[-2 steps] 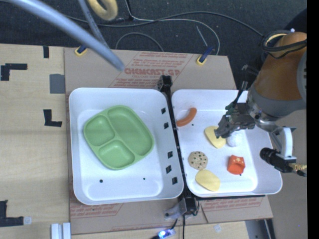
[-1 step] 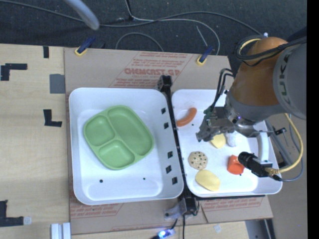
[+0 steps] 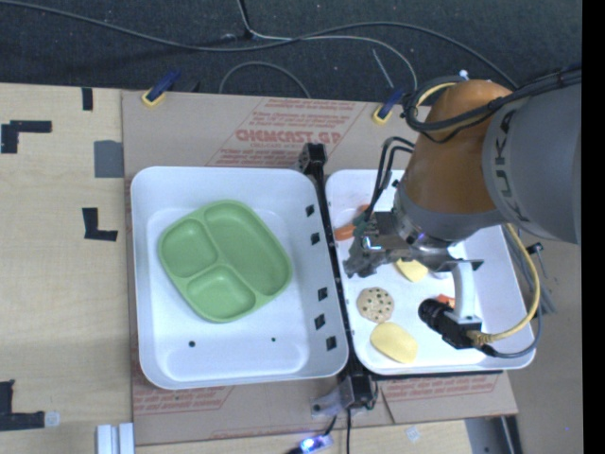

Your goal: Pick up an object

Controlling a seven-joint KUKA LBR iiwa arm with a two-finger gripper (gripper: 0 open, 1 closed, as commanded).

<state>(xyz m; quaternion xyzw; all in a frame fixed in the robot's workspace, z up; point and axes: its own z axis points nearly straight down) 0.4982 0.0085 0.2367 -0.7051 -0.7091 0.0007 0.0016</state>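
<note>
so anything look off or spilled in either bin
Nothing stands out. The green divided plate lies flat in the left bin; the cookie and yellow pieces lie loose in the right bin beneath the end effector.

This is a robotics lab bench, not a home or shop. A grey and orange KUKA arm (image 3: 492, 173) reaches in from three o'clock over two white bins (image 3: 151, 253) set on a printed cardboard sheet (image 3: 274, 130) clamped at twelve o'clock. Loose black cables (image 3: 284, 38) trail over dark carpet, and black tape marks (image 3: 95, 223) dot the wooden benchtop at nine o'clock.
</note>
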